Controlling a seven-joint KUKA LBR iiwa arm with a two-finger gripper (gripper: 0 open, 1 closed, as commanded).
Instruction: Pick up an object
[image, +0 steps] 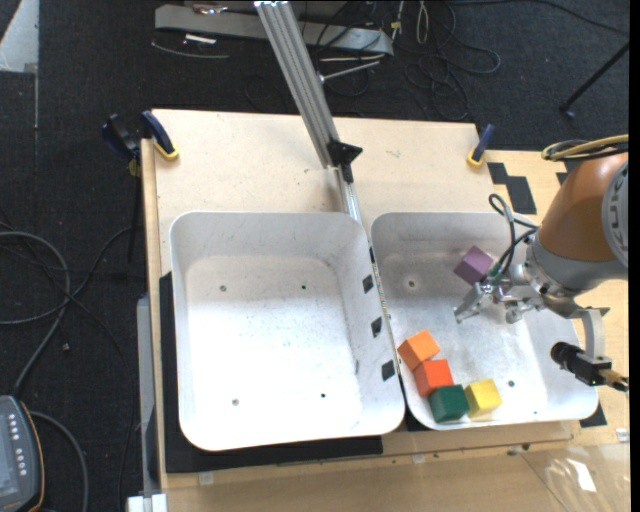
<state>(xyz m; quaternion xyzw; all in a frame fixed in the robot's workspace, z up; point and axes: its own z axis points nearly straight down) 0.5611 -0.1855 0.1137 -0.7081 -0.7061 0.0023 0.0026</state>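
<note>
Reaching in from the right, the grey arm with its orange band holds the pincer low over the middle of the right bin. Whether its fingers are apart or together I cannot tell; the metal tips blur against the white floor, and nothing shows clearly between them.

Just above and slightly left of the pincer lies a purple block, close to the wrist cables, tilted, and not visibly gripped. Below and to the left of the pincer sits a cluster of four blocks near the bin's front wall: an orange block nearest the pincer, a red block touching it from below, then a green block and a yellow block side by side by the front rim. The orange and red ones lie close to the dividing edge shared with the left bin.

Bare floor opens to the left of the pincer, toward the right bin's back-left corner, and a smaller patch lies below it to the right. Farther left, past the divider, the left bin's floor lies bare and broad. A slanted metal rail runs down from the far side to the point where the two bins' back rims meet.
</note>
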